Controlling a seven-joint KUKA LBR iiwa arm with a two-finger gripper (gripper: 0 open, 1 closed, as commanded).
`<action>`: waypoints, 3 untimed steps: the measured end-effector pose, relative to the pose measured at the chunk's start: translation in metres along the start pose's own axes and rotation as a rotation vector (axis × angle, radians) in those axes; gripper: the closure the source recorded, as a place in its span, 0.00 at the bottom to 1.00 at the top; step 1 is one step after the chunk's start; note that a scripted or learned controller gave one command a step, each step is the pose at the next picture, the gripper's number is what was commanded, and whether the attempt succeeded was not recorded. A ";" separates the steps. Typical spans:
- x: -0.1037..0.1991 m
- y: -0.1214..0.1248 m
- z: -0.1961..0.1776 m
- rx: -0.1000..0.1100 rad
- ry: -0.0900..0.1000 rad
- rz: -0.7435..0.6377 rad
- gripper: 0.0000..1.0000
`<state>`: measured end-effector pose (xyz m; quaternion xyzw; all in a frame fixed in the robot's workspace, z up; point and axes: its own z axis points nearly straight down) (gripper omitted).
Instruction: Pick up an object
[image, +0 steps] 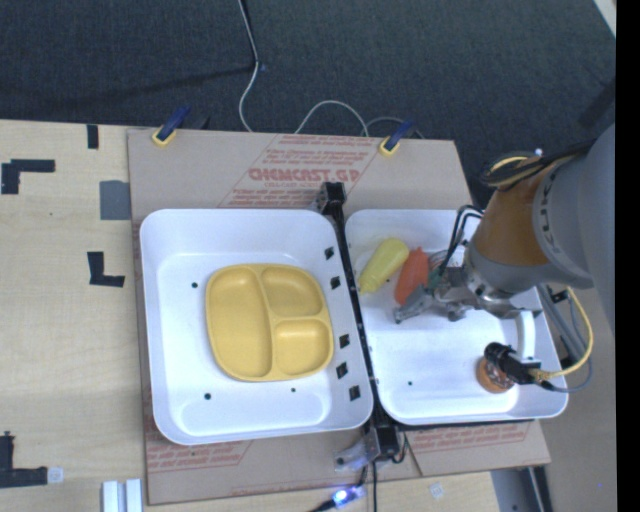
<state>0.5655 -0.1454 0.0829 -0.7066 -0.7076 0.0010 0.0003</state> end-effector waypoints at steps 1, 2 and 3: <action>0.000 0.001 -0.013 -0.003 -0.001 -0.001 1.00; -0.008 0.001 -0.071 -0.004 0.000 0.001 1.00; -0.018 0.003 -0.125 -0.006 -0.001 0.000 1.00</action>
